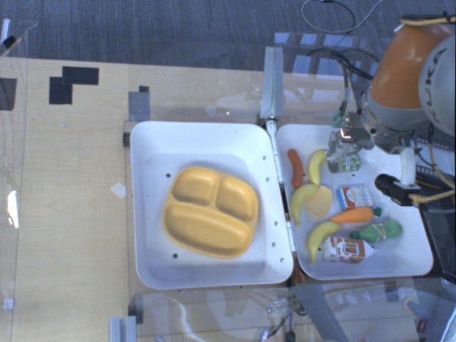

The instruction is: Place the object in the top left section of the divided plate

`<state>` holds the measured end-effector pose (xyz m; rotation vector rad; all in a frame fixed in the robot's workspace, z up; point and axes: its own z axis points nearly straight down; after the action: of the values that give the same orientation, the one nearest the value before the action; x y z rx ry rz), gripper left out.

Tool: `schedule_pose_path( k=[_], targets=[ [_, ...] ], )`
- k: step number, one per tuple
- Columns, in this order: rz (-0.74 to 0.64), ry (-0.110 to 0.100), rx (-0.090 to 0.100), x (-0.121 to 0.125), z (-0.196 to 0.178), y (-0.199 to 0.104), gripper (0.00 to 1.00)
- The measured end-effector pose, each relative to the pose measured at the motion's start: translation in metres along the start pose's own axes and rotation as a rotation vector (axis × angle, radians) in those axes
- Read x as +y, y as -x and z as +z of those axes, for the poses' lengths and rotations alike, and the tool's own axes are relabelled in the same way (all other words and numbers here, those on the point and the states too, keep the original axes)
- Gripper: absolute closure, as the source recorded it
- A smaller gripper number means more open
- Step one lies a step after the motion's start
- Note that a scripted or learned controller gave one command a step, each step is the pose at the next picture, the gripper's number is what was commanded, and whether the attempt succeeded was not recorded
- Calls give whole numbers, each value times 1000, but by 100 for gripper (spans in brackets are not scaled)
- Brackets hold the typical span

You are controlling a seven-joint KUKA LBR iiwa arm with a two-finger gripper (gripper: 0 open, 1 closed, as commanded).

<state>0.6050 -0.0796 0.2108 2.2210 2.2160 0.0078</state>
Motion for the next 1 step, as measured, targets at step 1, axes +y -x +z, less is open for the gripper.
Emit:
schedule_pose_path(
  k=[1],
  targets=[
    [-6, -1, 0, -72, -35, -7, 100]
  ],
)
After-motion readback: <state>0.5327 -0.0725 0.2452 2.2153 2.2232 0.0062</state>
